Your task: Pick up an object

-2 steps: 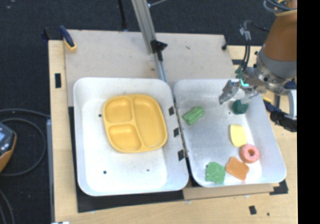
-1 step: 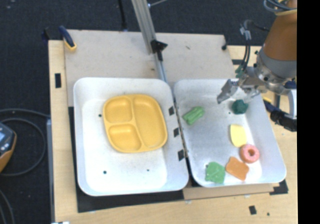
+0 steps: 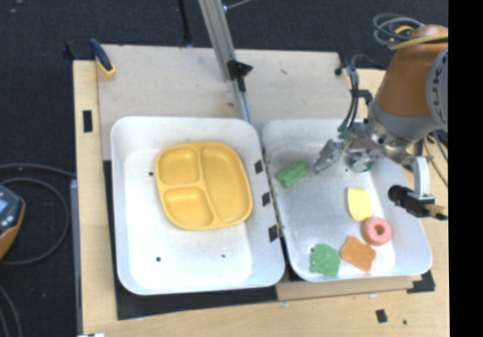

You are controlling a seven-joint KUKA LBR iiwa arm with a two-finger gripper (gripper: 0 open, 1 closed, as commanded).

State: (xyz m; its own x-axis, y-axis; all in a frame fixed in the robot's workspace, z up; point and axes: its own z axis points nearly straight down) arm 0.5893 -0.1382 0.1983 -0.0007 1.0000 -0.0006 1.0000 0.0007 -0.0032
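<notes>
Camera view: my gripper (image 3: 337,153) hovers in the right bin (image 3: 423,252), fingers spread and empty, angled toward the green block (image 3: 292,173) to its left.

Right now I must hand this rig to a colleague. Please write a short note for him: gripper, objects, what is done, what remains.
Gripper: over the right bin, holding nothing. Its tips are beside the green block.
Right bin: yellow piece, pink ring, orange piece, green piece.
Left bin: yellow divided plate.
Done: nothing picked yet.
Left: grasp and lift one object.
</notes>
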